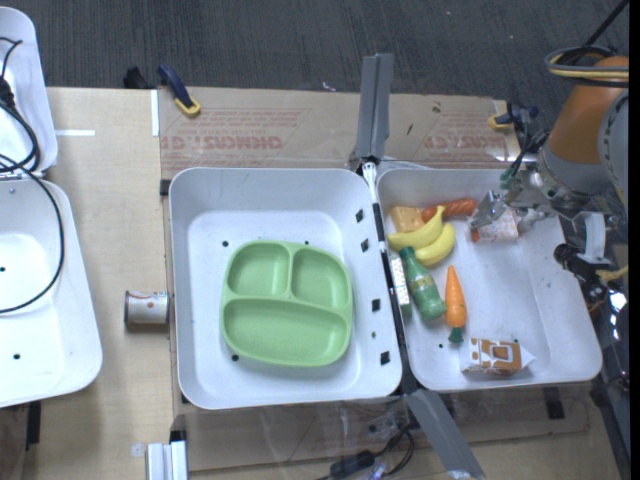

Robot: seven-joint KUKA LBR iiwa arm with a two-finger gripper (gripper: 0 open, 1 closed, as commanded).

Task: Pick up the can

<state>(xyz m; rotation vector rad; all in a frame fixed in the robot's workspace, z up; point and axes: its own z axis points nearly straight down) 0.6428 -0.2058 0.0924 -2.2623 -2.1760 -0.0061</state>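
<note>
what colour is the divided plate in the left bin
Light green, all over. The divided plate sits in the left bin, seen plainly in the camera view.

In the right bin (570, 358) bare floor lay open along the right side, while bananas (425, 238), a green bottle (422, 286), a carrot (455, 298) and a small carton (494, 357) crowded its left and front.

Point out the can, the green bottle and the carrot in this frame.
can (499, 226): camera view, on its pale side, right bin.
green bottle (422, 286): camera view, mid-body.
carrot (455, 298): camera view, middle of its orange body.
</note>
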